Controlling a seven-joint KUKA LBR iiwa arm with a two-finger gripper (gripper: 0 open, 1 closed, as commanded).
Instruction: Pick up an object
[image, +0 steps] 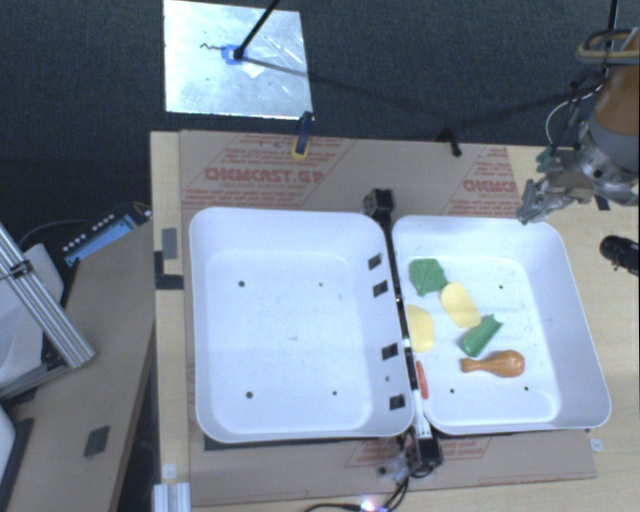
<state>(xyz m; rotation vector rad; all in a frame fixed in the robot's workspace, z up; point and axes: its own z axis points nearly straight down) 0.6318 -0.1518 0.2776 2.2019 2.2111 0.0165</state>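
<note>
Presently logged, right bin (575, 330): five pieces clustered in its left and middle part.

- Green leaf-shaped piece (427, 275), uppermost of the group, near the divider.
- Yellow oval piece (460, 304), just below and right of the leaf, touching or nearly so.
- Pale yellow piece (420, 328), against the divider.
- Green stick (480, 336), long axis slanting from lower left to upper right, just beside the oval.
- Orange drumstick-shaped piece (494, 364), lowest, long axis roughly level across the frame, thick end to the right.

Left bin (290, 320): bare white floor.

Claw (533, 205): upper right of the frame, above the far right corner of the right bin, well apart from all pieces; nothing between its tips; whether spread or closed, cannot tell.

Governing relation: every piece lies down-frame and to the left of the claw. The oval and the leaf are nearest; the drumstick is farthest. Judged: reach has to travel toward lower left, then descend.
</note>
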